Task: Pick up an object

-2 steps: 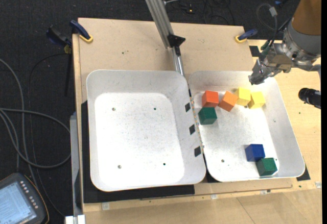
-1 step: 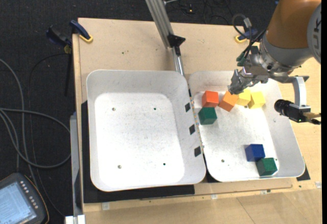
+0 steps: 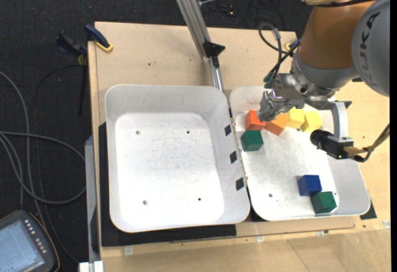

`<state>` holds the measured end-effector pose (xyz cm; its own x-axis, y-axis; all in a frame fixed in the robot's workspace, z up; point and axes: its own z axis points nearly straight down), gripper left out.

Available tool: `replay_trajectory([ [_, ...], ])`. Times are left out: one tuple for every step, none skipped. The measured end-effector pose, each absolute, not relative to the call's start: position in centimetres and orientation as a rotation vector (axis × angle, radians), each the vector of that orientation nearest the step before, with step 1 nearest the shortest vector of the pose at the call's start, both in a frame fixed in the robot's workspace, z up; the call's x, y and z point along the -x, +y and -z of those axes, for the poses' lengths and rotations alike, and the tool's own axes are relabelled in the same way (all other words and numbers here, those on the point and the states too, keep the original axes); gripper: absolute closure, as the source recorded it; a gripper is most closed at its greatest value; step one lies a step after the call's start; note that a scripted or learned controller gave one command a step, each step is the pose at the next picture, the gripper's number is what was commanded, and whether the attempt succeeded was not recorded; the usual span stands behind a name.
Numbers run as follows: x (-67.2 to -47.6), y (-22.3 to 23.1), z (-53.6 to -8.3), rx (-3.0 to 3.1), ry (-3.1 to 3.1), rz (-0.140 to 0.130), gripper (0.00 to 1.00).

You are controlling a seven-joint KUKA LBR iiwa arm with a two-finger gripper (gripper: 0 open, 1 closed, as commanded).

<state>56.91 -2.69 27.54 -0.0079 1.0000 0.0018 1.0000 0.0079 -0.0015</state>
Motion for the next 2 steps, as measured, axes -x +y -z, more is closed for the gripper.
replay_trajectory([
  [-55.2,1.4,-26.4,2.213,-2.227,-0.002,1.00],
  [-54.7,5.5,-24.7,2.212,-2.227,-0.001,1.00],
])
